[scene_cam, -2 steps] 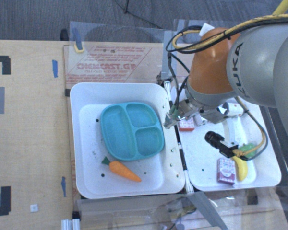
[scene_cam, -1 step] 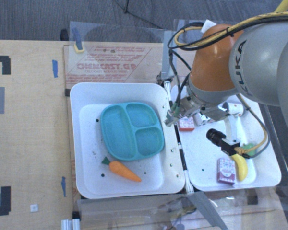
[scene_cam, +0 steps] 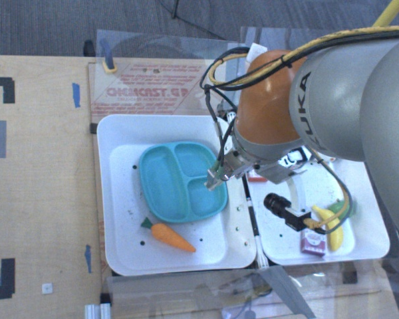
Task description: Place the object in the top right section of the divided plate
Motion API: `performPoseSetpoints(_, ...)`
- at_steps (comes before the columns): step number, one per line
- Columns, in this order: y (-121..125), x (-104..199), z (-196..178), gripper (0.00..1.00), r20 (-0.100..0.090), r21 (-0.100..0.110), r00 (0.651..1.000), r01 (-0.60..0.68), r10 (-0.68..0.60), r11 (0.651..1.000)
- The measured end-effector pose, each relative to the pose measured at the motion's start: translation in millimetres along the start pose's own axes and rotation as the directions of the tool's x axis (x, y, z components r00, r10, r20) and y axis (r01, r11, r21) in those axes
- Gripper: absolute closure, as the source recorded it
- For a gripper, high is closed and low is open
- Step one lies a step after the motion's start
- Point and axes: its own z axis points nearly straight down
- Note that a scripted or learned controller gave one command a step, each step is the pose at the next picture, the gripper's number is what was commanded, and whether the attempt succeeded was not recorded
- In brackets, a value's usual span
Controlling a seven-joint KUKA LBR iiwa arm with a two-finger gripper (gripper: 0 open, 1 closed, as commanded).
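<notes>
My two-finger gripper (scene_cam: 216,176) hovers at the right edge of the turquoise plastic divided plate (scene_cam: 179,181); whether it grips anything, I cannot tell. The orange toy carrot (scene_cam: 171,236) lies just below the plate in the left white bin (scene_cam: 113,178)

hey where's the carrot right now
The carrot lies in the left bin, near its front edge, just below the blue divided plate and apart from the gripper.
</notes>
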Motion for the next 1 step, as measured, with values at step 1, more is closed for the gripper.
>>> performPoseSetpoints(1, 37.2, -60.6, -1.2, 1.00, 0.007, -0.006, 0.958, 0.288, -0.288, 0.958)
